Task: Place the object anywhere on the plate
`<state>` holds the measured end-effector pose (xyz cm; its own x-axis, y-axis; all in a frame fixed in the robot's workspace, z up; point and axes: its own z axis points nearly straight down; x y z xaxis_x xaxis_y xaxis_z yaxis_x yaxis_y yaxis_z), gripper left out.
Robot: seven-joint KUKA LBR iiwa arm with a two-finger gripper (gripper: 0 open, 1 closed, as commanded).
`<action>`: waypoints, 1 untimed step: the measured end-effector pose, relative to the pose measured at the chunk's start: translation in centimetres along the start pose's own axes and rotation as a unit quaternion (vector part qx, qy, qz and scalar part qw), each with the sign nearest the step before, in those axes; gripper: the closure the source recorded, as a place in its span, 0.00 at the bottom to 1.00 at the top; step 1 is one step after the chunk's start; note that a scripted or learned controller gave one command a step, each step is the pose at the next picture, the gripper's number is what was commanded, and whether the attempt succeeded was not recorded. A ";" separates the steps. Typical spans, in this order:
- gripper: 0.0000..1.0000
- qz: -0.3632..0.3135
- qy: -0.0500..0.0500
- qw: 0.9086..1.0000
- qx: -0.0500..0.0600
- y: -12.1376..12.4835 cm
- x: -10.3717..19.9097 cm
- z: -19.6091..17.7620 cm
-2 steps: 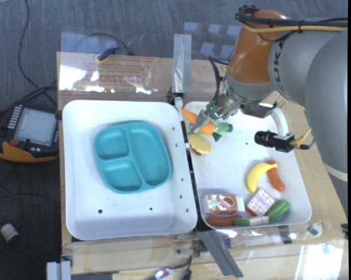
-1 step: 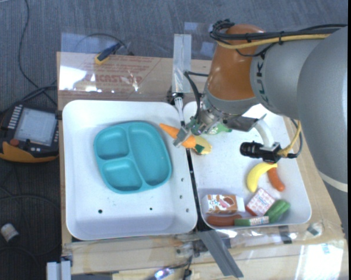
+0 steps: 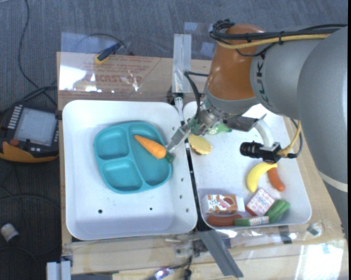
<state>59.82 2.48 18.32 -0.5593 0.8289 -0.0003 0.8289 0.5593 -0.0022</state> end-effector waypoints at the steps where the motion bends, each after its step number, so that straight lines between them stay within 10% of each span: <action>1: 1.00 0.000 0.000 1.000 0.000 0.0 0.0 -0.9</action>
